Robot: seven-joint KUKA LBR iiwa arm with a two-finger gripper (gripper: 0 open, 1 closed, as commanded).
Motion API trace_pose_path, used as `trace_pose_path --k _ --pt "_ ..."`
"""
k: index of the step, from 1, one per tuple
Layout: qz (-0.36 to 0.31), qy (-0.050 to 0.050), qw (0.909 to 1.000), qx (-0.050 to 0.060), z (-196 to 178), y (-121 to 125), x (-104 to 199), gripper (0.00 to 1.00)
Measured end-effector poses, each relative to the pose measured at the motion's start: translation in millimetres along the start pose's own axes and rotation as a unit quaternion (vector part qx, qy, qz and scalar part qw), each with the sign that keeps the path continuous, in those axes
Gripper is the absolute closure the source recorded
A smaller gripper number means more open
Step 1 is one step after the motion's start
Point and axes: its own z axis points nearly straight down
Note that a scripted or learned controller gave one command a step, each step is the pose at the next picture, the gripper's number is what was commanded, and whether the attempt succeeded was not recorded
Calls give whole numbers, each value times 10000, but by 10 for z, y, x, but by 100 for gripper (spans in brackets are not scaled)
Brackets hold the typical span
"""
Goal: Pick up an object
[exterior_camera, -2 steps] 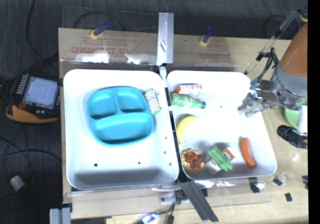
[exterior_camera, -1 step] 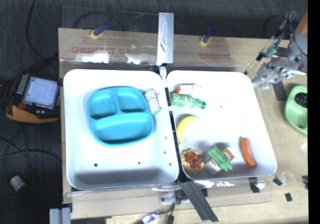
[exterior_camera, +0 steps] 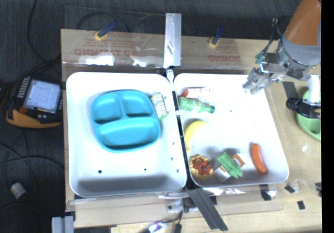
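Note:
My gripper [exterior_camera: 254, 84] hangs over the right bin's far right corner, with the grey wrist and orange band rising behind it to the upper right. Nothing shows between its fingers. In the right bin [exterior_camera: 237, 122] lie a green bottle [exterior_camera: 195, 105], a small red and white box [exterior_camera: 195, 92], a yellow banana [exterior_camera: 193, 132], a red sausage [exterior_camera: 258, 157], a round pizza-like toy [exterior_camera: 201, 164] and a green and orange toy [exterior_camera: 229, 164]. All of these sit left of or below the gripper.
The left bin [exterior_camera: 83, 164] holds a blue divided plate [exterior_camera: 125, 119] and a small patterned packet [exterior_camera: 159, 105] by the shared wall. A green bowl-like object [exterior_camera: 311, 120] stands on the bench right of the bins. A metal bar [exterior_camera: 173, 39] stands behind the bins.

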Motion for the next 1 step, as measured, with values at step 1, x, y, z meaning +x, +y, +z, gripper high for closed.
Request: trace_pose_path --k 1 --pt "-633 4 9980 -5 165 37 491 100"
